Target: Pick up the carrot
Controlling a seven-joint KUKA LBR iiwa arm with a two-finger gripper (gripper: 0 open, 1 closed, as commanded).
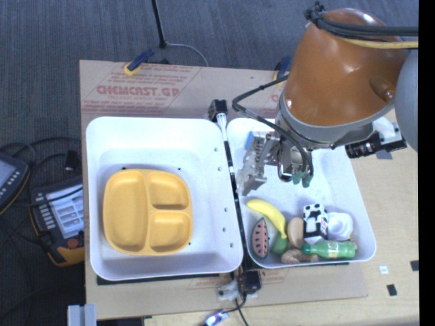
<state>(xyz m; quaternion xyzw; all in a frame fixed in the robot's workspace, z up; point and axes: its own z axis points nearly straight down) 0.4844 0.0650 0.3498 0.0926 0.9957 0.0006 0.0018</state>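
Note:
My gripper [277, 176] hangs over the upper part of the right bin [353, 182], under the big orange wrist band. It is open, and between the grey left finger [253, 175] and the green-tipped right finger [303, 175] I see only white bin floor. The toy food lies below it along the bin's near edge. I cannot tell which piece is the carrot. A tan-orange rounded piece [296, 231] sits beside a green piece [279, 244], about a finger's length below the gripper.
Also in the right bin are a banana [266, 216], a watermelon slice [260, 238], a black-and-white toy [314, 216], a white item [338, 224] and a green bottle [329, 250]. In the left bin [122, 134] lies a yellow divided plate [146, 210].

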